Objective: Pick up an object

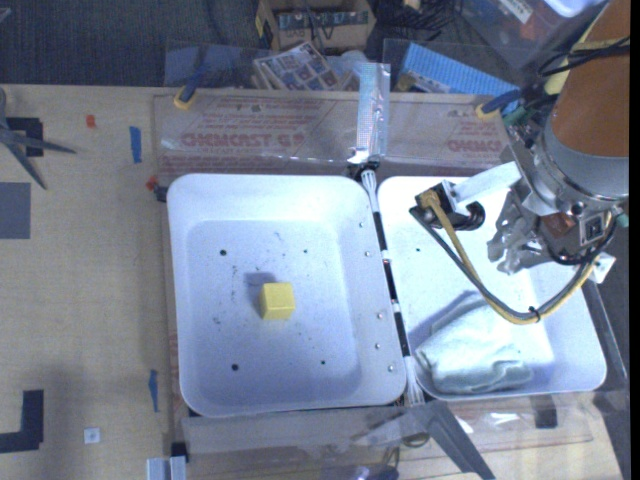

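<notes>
A small yellow block (278,300) lies near the middle of the left white bin (200,208). A pale, crumpled cloth-like thing (472,360) rests in the front part of the right white bin (400,218). My gripper (516,246) hangs over the right bin's far right side, above and behind the pale thing and far to the right of the yellow block. A yellow cable (480,286) loops from the wrist across the right bin. I see nothing held in the gripper.
A ridge (385,278) with screws divides the two bins. Clear plastic sheets (260,133) stand behind the bins. Wooden bench (70,298) stretches to the left, with black tools (25,143) on it. Boxes and clutter sit at the back.
</notes>
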Robot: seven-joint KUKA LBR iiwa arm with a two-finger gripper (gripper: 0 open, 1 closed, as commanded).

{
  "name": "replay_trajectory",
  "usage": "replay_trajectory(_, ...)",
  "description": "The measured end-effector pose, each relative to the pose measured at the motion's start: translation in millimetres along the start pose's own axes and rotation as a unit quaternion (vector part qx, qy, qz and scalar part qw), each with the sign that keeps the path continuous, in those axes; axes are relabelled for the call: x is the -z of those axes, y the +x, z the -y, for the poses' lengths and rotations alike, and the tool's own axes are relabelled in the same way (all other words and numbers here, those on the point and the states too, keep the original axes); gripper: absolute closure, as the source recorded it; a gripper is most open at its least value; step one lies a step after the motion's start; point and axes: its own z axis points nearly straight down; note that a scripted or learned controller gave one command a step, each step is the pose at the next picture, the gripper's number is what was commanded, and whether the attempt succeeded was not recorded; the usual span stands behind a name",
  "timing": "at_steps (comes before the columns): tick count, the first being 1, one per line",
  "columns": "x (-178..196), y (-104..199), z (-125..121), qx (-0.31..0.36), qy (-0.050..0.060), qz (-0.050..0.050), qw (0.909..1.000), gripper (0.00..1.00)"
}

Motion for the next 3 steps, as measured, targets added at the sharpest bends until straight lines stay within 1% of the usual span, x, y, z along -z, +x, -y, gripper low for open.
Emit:
replay_trajectory(1, -63, 3, 9, -0.002, 0.0, 0.001, 1.0, 1.0)
replay_trajectory(2, -11, -12, -32, 0.084, -0.001, 0.0, 0.9965, 1.0)
replay_trajectory(3, -55, -22, -73, -0.044, 0.001, 0.002, 0.999, 1.0)
